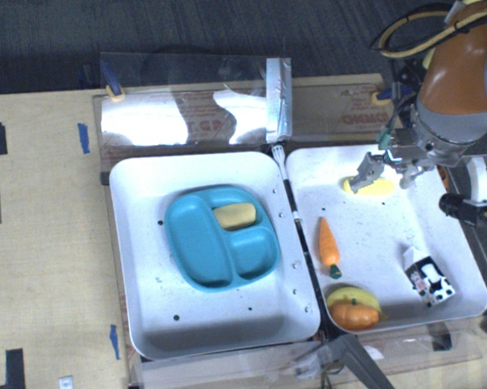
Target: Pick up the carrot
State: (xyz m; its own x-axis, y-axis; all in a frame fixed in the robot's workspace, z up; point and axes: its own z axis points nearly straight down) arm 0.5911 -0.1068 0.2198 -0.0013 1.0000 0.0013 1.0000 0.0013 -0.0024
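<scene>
The carrot (327,247) is small and orange with a dark green tip, lying lengthwise near the left side of the right bin (454,307). My gripper (384,172) hangs over the back of that bin, up and to the right of the carrot and well apart from it. Its two grey fingers (364,176) are spread, with nothing between them. A flat yellow item (376,187) lies just beneath the gripper.
The left bin (138,240) holds a blue divided plate (199,243) with a yellow block (235,216) on it. In the right bin, an orange and yellow fruit toy (354,307) sits at the front left corner and a black-and-white toy (427,279) at the front right.
</scene>
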